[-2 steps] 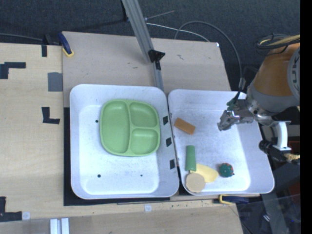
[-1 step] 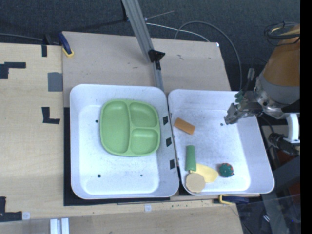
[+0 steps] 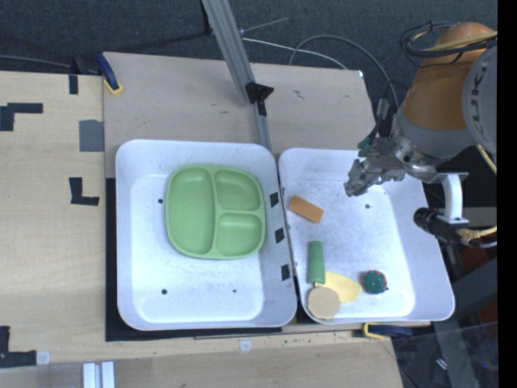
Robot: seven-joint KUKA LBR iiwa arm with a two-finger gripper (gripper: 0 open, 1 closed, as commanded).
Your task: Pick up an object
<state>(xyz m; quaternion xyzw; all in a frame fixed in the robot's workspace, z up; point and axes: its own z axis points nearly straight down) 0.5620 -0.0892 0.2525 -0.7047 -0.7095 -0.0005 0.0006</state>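
My gripper (image 3: pixel 357 186) hangs over the upper middle of the right bin (image 3: pixel 420 241), with nothing visible between its fingers. Left of it lies an orange block (image 3: pixel 306 209). Lower in the same bin lie a green cylinder (image 3: pixel 315 262), a yellow piece (image 3: pixel 345 287), a tan round disc (image 3: pixel 325 302) and a small green and red ball (image 3: pixel 373 281). The gripper is well above and to the right of all of these.
The left bin (image 3: pixel 137 257) holds a green divided plate (image 3: pixel 216 211). A grey metal pole (image 3: pixel 234 47) slants from the top down to the seam between the bins. Cables run across the bench behind the right bin.
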